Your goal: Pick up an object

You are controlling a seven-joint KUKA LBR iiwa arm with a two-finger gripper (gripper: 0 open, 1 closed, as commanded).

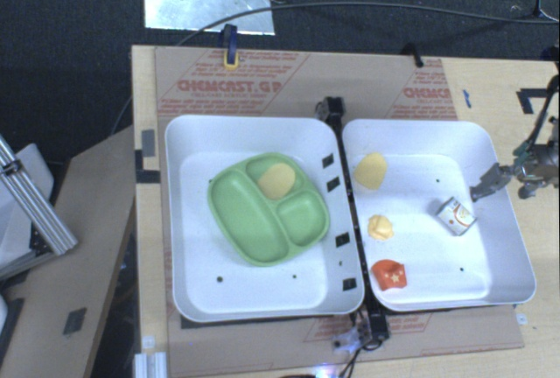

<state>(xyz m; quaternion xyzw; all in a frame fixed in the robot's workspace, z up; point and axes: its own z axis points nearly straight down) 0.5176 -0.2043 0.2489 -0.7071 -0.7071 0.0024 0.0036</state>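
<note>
In the right bin (490, 280) lie several small objects: a pale yellow lump (371, 171) at the back left, a smaller yellow piece (380, 227) below it, a red piece (390, 274) near the front left corner, and a small white can with red and green marks (455, 215) lying tilted on the right. My gripper (484, 185) reaches in over the bin's right wall, just up and to the right of the can. It is close to the can and nothing is seen held in it.
The left bin (201, 289) holds a green divided plate (254, 227) with a yellow object (277, 181) in its back compartment. A black divider with clips (343, 210) runs between the bins. A cable crosses the bench behind them.
</note>
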